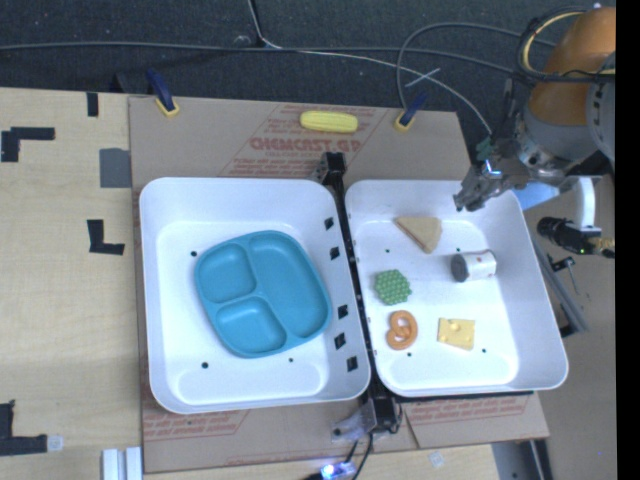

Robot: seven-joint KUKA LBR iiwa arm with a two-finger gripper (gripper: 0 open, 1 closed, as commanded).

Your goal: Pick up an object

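Observation:
The right bin [530, 353] holds a tan wedge of bread [421, 232], a grey and white cylinder [472, 266], a green bumpy ball [392, 287], an orange pretzel [401, 329] and a yellow cheese slice [457, 333]. My gripper [478, 194] hangs over the bin's far right rim, up and to the right of the bread wedge. Nothing is seen between its fingers. The left bin [165, 268] carries a blue divided plate [261, 292].
A yellow banana-like piece [328, 122] lies on the cardboard behind the bins. Blue and yellow clamps [162, 96] [409, 114] hold the cardboard's back edge. Cables run across the dark backdrop above. The arm's body [565, 98] fills the upper right.

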